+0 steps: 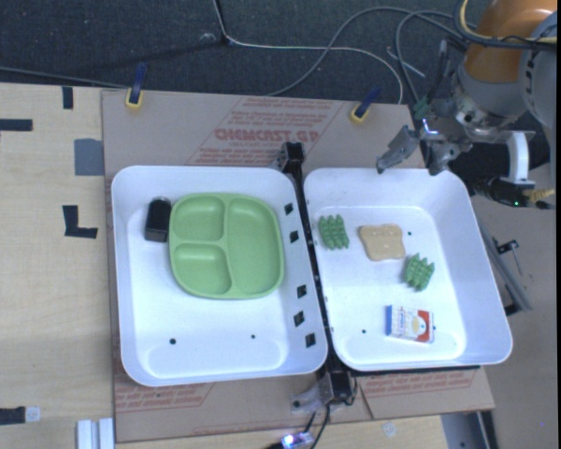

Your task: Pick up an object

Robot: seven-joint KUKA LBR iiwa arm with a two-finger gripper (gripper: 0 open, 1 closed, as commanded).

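The right bin (pixel 467 215) holds several small items: a green ridged piece (pixel 333 232), a tan flat slice (pixel 382 242), a second green piece (pixel 417 271) and a small blue, red and white box (pixel 409 324). My gripper (pixel 411 165) hangs over the far rim of this bin, above and behind the items. It is open, with nothing between its fingers. The tan slice lies nearest to it, a little toward the front.
In the left bin (pixel 131 279) lie a green divided plate (pixel 227 246) and a black block (pixel 157 219) touching the plate's left edge. A row of black clips (pixel 304 251) joins the bins. Cables (pixel 355 26) trail over the dark floor behind the bench.
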